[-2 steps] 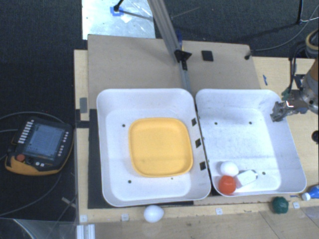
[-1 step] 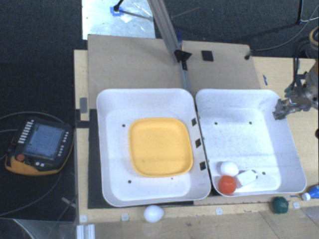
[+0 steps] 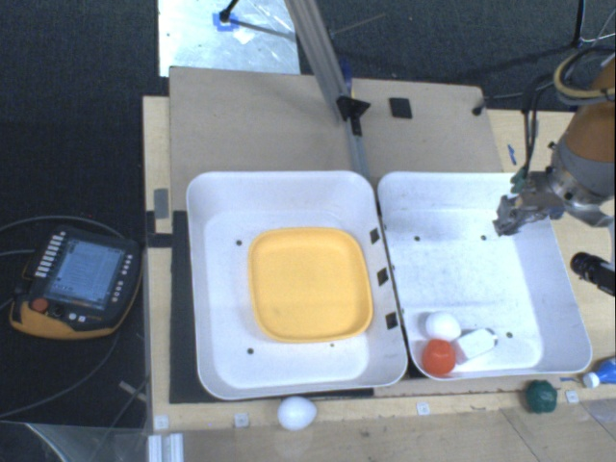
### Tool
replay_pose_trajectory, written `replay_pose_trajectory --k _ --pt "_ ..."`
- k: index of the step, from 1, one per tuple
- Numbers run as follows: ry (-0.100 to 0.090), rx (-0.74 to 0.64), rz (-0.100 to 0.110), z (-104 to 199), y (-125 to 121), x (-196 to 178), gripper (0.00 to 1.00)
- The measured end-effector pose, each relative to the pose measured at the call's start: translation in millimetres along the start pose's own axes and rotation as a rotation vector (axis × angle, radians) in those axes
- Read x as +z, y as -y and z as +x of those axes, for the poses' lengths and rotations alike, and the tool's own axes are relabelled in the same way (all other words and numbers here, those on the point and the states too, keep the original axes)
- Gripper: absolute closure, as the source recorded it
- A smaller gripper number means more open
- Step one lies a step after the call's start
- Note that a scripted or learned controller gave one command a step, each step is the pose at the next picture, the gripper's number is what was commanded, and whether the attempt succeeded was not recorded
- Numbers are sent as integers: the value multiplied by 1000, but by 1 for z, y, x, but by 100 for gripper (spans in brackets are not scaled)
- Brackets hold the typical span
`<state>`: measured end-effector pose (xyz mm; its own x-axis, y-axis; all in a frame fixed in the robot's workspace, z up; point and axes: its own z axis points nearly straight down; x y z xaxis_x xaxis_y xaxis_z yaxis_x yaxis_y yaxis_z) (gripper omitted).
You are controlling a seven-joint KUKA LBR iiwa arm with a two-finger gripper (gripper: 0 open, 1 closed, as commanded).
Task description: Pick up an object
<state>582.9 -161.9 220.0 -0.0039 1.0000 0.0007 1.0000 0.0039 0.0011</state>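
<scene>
Grey two-finger gripper (image 3: pixel 507 217) hovers over the right white bin (image 3: pixel 539 258), apparently carrying nothing; its opening I cannot tell. Red ball (image 3: pixel 439 357) lies unpicked, so grasping remains.

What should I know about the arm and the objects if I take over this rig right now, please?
Gripper: over the upper right part of the right bin, nothing seen held; I cannot tell how the jaws stand.
Objects: a white ball, a red ball and a small white piece sit clustered in the right bin's near left corner. A yellow plate lies in the left bin. A white egg-shaped object and a dark green ball lie on the bench outside the bins.
Done: nothing picked.
Left: move to an object, grasp and lift.
</scene>
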Motion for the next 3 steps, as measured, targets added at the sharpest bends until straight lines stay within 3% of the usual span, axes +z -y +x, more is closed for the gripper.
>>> replay_pose_trajectory --k 2,3 --pt "-1 -1 1 111 15 6 100" --pt "0 1 0 151 31 -4 100"
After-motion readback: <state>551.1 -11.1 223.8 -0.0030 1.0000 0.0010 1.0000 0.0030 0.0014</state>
